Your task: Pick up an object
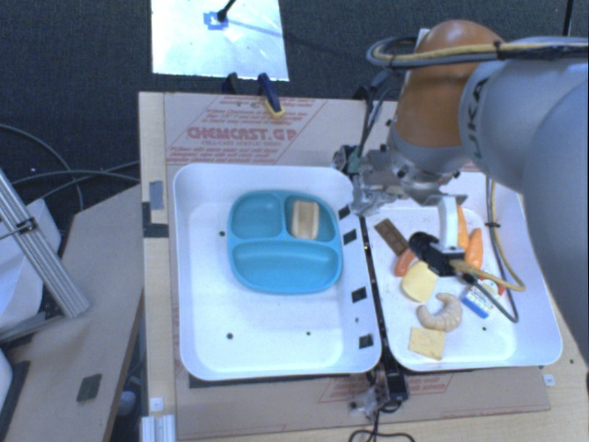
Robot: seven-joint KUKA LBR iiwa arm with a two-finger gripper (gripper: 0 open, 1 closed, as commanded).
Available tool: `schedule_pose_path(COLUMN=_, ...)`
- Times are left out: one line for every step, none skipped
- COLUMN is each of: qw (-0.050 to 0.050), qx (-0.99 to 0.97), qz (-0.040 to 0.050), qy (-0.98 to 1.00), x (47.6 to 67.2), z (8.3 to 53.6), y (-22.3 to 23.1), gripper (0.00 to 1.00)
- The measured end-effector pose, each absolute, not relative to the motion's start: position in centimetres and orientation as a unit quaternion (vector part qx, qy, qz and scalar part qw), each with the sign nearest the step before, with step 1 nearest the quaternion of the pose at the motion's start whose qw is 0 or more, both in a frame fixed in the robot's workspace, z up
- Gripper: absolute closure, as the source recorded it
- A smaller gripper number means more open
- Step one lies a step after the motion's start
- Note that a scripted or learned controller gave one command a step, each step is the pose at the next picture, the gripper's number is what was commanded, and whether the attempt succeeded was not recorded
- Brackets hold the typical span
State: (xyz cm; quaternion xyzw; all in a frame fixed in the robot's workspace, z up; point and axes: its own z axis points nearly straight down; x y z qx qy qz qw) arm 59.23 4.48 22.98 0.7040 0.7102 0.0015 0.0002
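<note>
Left container: a shallow white left bin (202,339) holds one blue plastic plate with three compartments (276,270).
Plate contents: one tan slice of bread (305,219), in the upper right compartment.
Right container: a shallow white right bin (529,339), edge to edge with the left one.
Right contents: a flat brown rectangular bar (390,237), a short orange carrot (404,263), a longer orange carrot (474,247), a pale yellow rounded wedge (419,284), a tan curved pastry piece (442,313), a yellow square cracker (427,343) and a small blue and white packet (476,300).
Count: two bins, one plate, one bread slice, two carrots, one each of the rest.
Tool: the gripper (373,193), under the grey arm (525,109), sits over the upper end of the seam between the bins; open or closed cannot be told.
Things to pick: all lie in the bins, the brown bar nearest, just below the gripper.
</note>
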Motion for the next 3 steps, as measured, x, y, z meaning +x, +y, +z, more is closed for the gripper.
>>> schedule_pose_path(qw=0.001, qx=0.704, qz=0.0012, qy=0.71, x=60.3, z=22.1, y=8.8, gripper=1.0)
schedule_pose_path(qw=0.001, qx=0.705, qz=0.0008, qy=0.709, x=61.0, z=21.4, y=10.8, gripper=1.0)
schedule_pose_path(qw=0.001, qx=0.707, qz=0.001, qy=0.707, x=60.7, z=22.2, y=9.9, gripper=1.0)
